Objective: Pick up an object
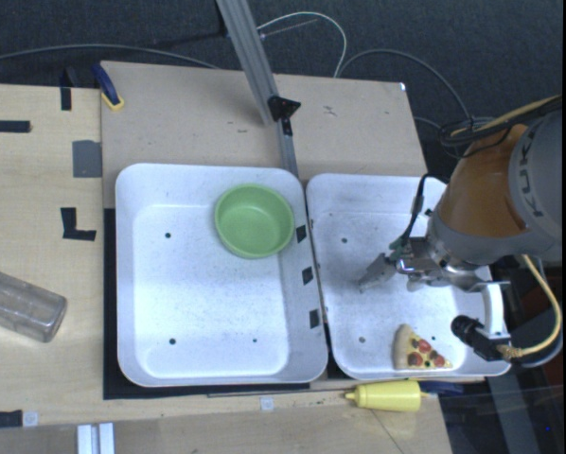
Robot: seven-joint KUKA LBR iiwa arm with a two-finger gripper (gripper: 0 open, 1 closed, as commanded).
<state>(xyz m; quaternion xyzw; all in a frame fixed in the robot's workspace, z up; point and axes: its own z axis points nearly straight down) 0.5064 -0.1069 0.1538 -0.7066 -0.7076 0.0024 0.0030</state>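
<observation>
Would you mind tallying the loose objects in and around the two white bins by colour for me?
Green: 1, the bowl in the left bin.
Yellow: 1, the squeeze bottle on the bench by the right bin.
Multicoloured: 1, the pizza slice in the right bin.
Clear: 1, the plastic container on the bench.
Total: 4

I see a clear plastic cylinder (pixel 16 303) lying on its side on the wooden bench (pixel 37 206), far left of the bins. Blue-and-yellow clamp (pixel 109 87) at the board's far left corner. Grey metal pole (pixel 250 50) slants across the far side. Black tape marks (pixel 73 223) on the bench.
</observation>
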